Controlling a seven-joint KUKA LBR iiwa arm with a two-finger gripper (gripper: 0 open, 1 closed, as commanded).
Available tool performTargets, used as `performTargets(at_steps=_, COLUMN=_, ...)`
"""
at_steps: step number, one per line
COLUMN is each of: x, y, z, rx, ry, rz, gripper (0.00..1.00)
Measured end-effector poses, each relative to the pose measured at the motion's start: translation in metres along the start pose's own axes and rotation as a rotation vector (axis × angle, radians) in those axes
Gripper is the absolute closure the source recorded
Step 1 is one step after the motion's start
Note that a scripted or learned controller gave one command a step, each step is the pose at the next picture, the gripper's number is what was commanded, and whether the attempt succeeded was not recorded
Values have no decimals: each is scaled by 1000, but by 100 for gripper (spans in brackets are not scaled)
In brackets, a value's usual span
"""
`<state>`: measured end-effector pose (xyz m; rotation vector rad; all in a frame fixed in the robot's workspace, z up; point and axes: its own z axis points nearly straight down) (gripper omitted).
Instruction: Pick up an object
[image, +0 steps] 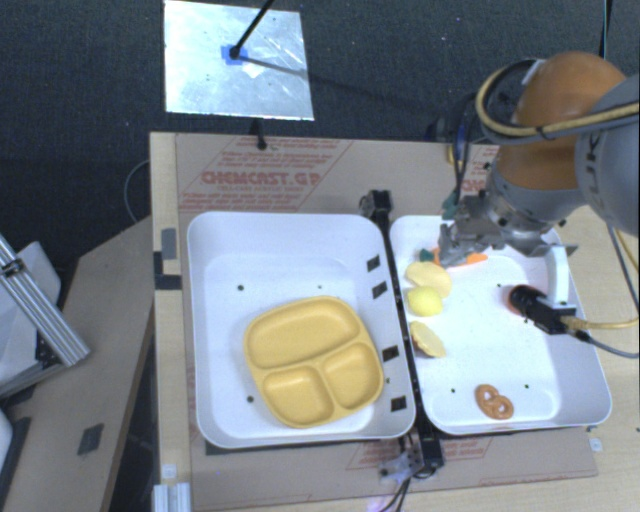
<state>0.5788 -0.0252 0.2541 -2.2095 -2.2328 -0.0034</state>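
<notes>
Wide open across far half of left bin (230, 262); blocked toward near right by yellow divided tray (315, 360). In right bin (562, 382), crowded along divider side by three pale yellow pieces (425, 301) in a row. Far corner taken by tool (457, 245), just beside orange piece (472, 260). Clear through middle floor, up to pretzel (493, 402) near front wall and red piece (518, 297) at right.

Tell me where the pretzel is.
The pretzel lies in the camera view's right bin, near its front wall, down-right of the yellow slice.
</notes>
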Motion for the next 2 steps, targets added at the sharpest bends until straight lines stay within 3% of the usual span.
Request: performTargets(at_steps=2, x=115, y=-17, z=11, rx=1, ry=1, rz=-1, gripper=100)
